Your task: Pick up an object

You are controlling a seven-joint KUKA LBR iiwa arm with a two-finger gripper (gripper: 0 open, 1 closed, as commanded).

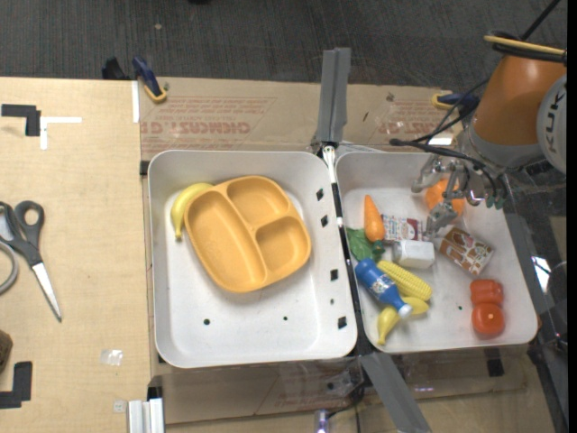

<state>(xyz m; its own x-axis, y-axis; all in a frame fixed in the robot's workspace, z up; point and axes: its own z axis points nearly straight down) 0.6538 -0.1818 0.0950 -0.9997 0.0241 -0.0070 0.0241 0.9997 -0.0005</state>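
Observation:
My gripper (448, 188) hangs low over the back of the right bin (518, 242), below the arm's orange band. An orange round object (439, 198) sits right at the gripper, partly hidden by its metal parts; whether it is gripped I cannot tell. Close by in this bin lie a carrot (372, 216), a white and red carton (402, 228), a white block (416, 253), a brown packet (467, 249), a blue bottle (379, 282), a corn cob (407, 280), a small yellow piece (388, 323) and two red pieces (487, 308).
The left bin (180, 332) holds an orange divided plate (248, 233) with a banana (185, 206) tucked at its left edge. Scissors (32, 251) lie on the wooden bench at far left. A grey divider post (332, 97) rises between the bins.

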